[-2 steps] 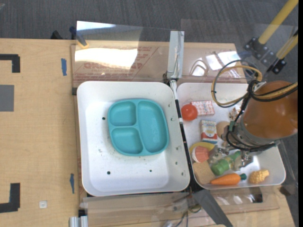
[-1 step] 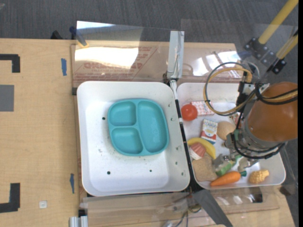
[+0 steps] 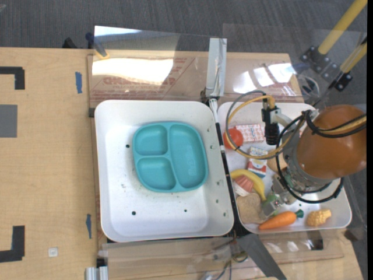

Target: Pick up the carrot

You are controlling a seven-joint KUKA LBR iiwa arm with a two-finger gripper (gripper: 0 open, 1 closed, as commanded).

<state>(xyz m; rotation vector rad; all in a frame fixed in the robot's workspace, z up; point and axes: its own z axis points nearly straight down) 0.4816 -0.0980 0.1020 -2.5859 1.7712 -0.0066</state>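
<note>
Altogether one carrot (image 3: 279, 220), one banana (image 3: 251, 181), two bins (image 3: 111, 156).

Wooden bench (image 3: 46, 174) bears two white bins: left bin (image 3: 111, 174), right bin (image 3: 341, 212), side by side.

A light wooden bench (image 3: 46, 174) stands on dark grey carpet (image 3: 175, 4), under bright glare.

A teal three-compartment plastic plate (image 3: 170, 156) lies in the left white bin (image 3: 111, 174). The right white bin (image 3: 341, 217) holds a yellow banana (image 3: 249, 181) and a red tomato (image 3: 234, 137).
</note>
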